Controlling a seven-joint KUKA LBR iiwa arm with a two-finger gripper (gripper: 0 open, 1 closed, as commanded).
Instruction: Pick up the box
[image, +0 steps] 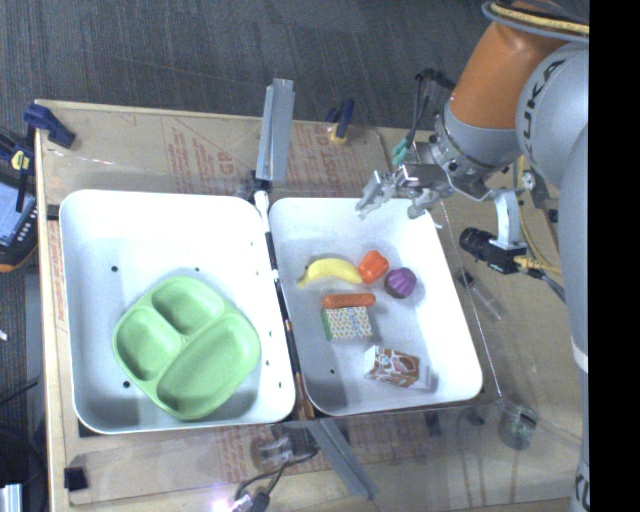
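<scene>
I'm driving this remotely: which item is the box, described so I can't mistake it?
Look in the right-hand white bin, below the row of banana, orange piece and purple piece. Just under the small sausage lies the box: a squarish block with a speckled multicoloured face, unlike the brown carton nearer the front corner.

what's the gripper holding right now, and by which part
Nothing. The gripper hangs open over the right bin's far edge, apart from the box lying on the bin floor.

1. The grey arm (572, 120) bears large pale letters near the top right edge; they look like "UKA", cut off by the frame.
2. The cardboard sheet (190, 150) under the bins has faint red printing, too small to read.
</scene>
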